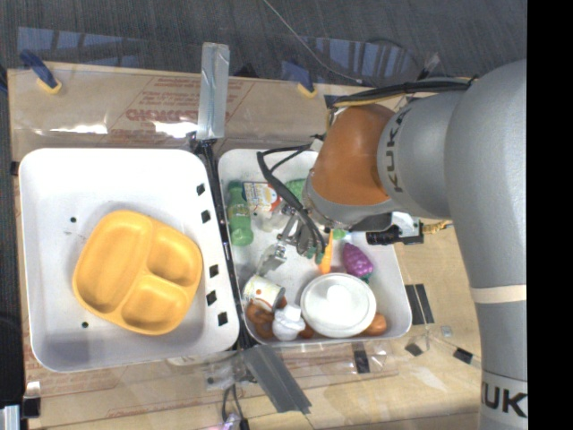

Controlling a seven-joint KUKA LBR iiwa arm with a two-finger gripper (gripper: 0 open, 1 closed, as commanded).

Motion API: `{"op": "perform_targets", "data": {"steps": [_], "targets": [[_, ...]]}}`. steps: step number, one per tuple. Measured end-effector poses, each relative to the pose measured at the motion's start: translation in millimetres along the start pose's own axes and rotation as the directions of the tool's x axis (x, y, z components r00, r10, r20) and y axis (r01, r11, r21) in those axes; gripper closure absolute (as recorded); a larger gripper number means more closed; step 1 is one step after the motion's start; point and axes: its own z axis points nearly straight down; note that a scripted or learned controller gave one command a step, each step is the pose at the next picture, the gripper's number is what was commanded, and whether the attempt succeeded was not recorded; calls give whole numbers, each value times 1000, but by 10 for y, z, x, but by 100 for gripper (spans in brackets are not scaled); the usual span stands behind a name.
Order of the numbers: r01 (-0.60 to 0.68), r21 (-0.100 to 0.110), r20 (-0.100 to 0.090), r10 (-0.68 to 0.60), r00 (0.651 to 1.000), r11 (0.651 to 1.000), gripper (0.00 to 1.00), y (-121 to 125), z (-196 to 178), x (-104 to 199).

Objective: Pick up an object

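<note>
The grey arm (466, 195) reaches over the right bin (401, 305), its orange band covering that bin's far end. The left bin (45, 240) holds a yellow divided tray (136, 270). The gripper (291, 240) hangs low among clutter; whether the fingers are clenched or released, I cannot tell. Nearby lie a white bowl (338, 305), green bottle (239, 215) and purple piece (357, 260).

Bench (107, 106) topped with brown cardboard under clear film, taped at corners. Two shallow white bins set directly on it, side by side, rims touching: left bin (40, 240) toward left edge, right bin (394, 298) toward right edge. Black cable (269, 12) trailing past far edge.
</note>
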Motion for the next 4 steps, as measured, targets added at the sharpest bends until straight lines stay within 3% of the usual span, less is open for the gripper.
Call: {"op": "perform_targets", "data": {"steps": [1, 2, 3, 4], "targets": [[-248, 3, -8, 248, 969, 969, 0, -569, 20, 51], [-333, 2, -5, 333, 943, 943, 0, -215, 16, -65], [-326, 2, -3, 326, 945, 945, 100, -204, -89, -72], [-325, 2, -4, 325, 946, 946, 0, -201, -85, -69]]}}
